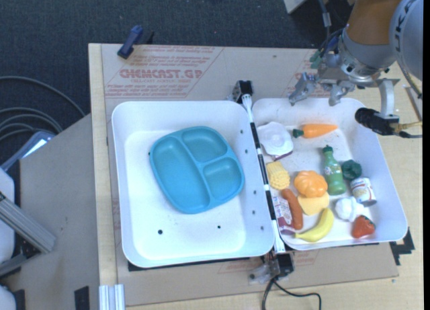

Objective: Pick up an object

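Floor is dark blue-grey carpet (pixel 60 6), pretty plain, filling the top and left of the view. The bench (pixel 201 66) is a tan board with red printed lettering (pixel 161 72) across it, looks like a brand name. A small blue clamp-ish thing (pixel 130 41) sits at its far left corner. Grey cables (pixel 27 110) loop over the carpet on the left, with some metal bar (pixel 27 224) below them. Light is even, no hard shadows.
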You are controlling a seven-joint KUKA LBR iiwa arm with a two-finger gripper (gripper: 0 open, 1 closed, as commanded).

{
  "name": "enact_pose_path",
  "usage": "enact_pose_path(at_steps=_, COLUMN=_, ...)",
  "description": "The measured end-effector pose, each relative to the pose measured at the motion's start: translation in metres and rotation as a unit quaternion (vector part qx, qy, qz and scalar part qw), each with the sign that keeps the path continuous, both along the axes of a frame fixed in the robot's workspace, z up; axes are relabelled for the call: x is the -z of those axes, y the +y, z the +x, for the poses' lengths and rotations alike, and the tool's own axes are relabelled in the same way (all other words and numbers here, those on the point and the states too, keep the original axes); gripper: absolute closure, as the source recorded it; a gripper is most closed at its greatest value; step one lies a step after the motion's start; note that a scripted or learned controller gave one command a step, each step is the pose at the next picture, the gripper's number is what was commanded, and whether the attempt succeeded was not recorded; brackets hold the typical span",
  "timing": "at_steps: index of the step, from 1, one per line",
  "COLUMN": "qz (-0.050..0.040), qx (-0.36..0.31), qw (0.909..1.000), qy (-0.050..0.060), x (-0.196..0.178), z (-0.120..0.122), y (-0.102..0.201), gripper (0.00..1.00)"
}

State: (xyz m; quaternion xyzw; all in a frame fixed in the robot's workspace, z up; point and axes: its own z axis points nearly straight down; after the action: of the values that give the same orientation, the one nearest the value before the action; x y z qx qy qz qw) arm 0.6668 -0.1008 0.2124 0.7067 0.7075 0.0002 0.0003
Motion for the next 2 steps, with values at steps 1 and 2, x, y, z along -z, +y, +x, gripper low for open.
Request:
enact_pose_path(at_steps=1, qz=0.0001, qx=0.001, qw=1.0000, qy=0.001, x=0.088, z=-0.002, y=-0.054, gripper=0.00)
enact_pose_path(at_steps=2, qz=0.0003, qx=0.001, qw=1.0000, qy=0.002, x=0.128, z=-0.001, y=-0.070, gripper=0.00)
